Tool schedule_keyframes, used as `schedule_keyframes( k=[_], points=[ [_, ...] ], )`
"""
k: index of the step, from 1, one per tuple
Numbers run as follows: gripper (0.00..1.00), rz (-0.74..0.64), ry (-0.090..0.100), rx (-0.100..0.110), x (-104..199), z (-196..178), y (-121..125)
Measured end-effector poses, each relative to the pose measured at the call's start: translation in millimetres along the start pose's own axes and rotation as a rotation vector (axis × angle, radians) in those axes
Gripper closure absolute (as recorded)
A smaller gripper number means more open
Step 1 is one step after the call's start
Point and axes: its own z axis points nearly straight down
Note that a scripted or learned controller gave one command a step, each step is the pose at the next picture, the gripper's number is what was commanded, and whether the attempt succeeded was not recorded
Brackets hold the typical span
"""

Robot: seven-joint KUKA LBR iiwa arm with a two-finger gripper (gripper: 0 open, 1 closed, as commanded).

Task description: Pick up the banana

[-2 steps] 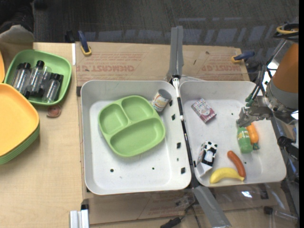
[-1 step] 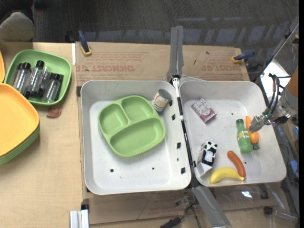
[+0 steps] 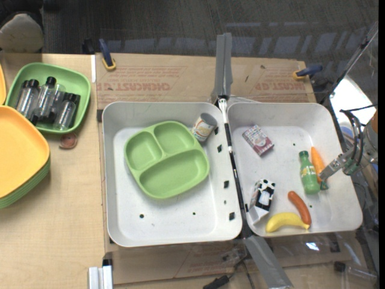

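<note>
The yellow banana (image 3: 286, 222) lies flat at the front of the right bin (image 3: 337, 221), close to its front wall. A red sausage-shaped toy (image 3: 299, 205) touches its upper right end. My gripper (image 3: 329, 172) reaches in low from the right edge and sits beside a green bottle (image 3: 309, 174), well behind and to the right of the banana. Nothing shows in its grasp.
The right bin also holds an orange carrot (image 3: 317, 160), a pink box (image 3: 258, 140) and a black-and-white toy (image 3: 263, 195). In the left bin (image 3: 120, 221) are a green divided plate (image 3: 166, 159) and a small can (image 3: 204, 127). Off to the left stands a green tray of vials (image 3: 49, 97).
</note>
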Motion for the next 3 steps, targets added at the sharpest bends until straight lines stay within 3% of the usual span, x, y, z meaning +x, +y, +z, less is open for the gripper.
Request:
schedule_keyframes(
  k=[1,2,3],
  points=[
    [1.00,-0.375,-0.002,-0.002,-14.0,-7.7,-5.5],
    [1.00,-0.693,-0.002,-0.002,-19.4,3.9,5.5],
    [1.00,-1.043,-0.004,-0.003,6.2,-12.4,35.8]
  ],
)
